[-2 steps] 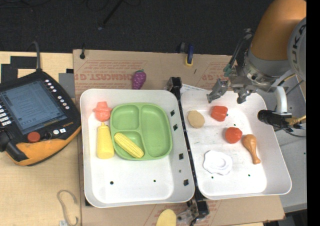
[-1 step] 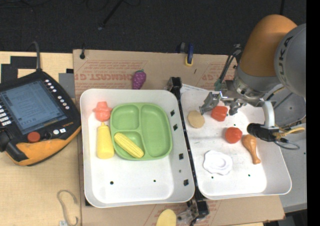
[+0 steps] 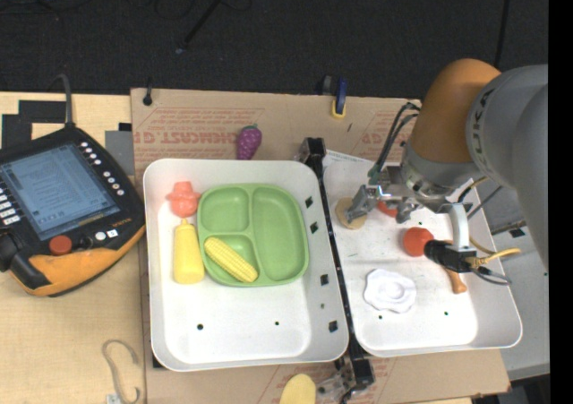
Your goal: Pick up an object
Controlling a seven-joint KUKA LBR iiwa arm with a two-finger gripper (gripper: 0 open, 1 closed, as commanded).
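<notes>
My gripper (image 3: 380, 206) hangs low over the back left part of the right bin (image 3: 501, 330), open. Its left finger (image 3: 361, 206) is at a tan round piece (image 3: 347, 214). A small red thing (image 3: 387, 209) shows between the fingers, and I cannot tell whether they touch it. A red tomato-like ball (image 3: 415, 241) lies just right of the gripper. In front of it are a white fried-egg toy (image 3: 389, 291) and an orange stick (image 3: 457, 282). The left bin (image 3: 233, 339) holds a green divided plate (image 3: 269, 232), a corn cob (image 3: 231, 259), a yellow bottle (image 3: 186, 252) and a pink-red toy (image 3: 182, 199).
A black divider (image 3: 324, 232) runs between the bins. A purple toy (image 3: 249, 141) lies on the cardboard behind the left bin. A yellow thing (image 3: 298, 388) sits at the front edge. A tablet pendant (image 3: 58, 201) rests on the bench at the left.
</notes>
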